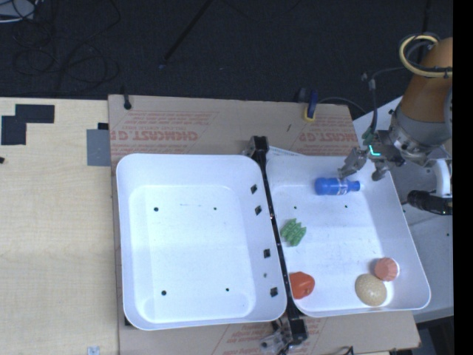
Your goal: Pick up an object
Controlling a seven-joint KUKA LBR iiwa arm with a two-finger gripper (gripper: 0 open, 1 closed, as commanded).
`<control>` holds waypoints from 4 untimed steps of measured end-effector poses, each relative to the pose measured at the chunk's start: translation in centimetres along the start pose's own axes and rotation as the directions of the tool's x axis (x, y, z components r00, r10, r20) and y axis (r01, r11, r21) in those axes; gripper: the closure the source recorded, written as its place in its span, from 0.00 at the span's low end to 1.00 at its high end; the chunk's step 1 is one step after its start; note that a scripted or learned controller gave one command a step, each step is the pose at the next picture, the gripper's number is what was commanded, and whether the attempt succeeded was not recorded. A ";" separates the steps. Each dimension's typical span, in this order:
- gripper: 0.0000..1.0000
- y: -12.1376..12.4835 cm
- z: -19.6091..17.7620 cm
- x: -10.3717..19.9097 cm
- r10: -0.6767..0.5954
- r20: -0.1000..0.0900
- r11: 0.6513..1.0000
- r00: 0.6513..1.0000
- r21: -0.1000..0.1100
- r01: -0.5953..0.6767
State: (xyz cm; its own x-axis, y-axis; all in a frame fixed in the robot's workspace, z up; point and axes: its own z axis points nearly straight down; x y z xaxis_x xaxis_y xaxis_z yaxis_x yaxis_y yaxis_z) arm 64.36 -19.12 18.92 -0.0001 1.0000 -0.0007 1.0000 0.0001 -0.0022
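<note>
At the right bin's [414, 272] far right corner the arm [427, 87] leans in from the right, orange band up top, wrist angled down-left. The hand [367, 163] hangs over the rim, its two fingers spread apart w/ nothing between them; one tip sits just beside the blue bottle's [334, 186] cap end, contact hard to judge. Arm's upper part is cut off by the frame edge. Count: 2 white bins, left bin [133, 198] alongside. In the right bin: 1 blue bottle lying on its side, 1 green piece [294, 232], 1 red-orange lump [301, 284] by the divider, 1 pinkish ball [386, 268] touching 1 cream ball [371, 290]. Cardboard [185, 124] covers the desk under both.
</note>
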 end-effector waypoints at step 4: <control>0.00 0.0 -1.9 -0.2 -0.001 0.000 1.000 1.000 0.001 0.001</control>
State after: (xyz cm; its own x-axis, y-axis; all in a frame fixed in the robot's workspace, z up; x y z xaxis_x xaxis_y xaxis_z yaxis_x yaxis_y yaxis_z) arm 64.35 -19.28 20.84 -0.0013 1.0000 -0.0009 1.0000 0.0013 -0.0033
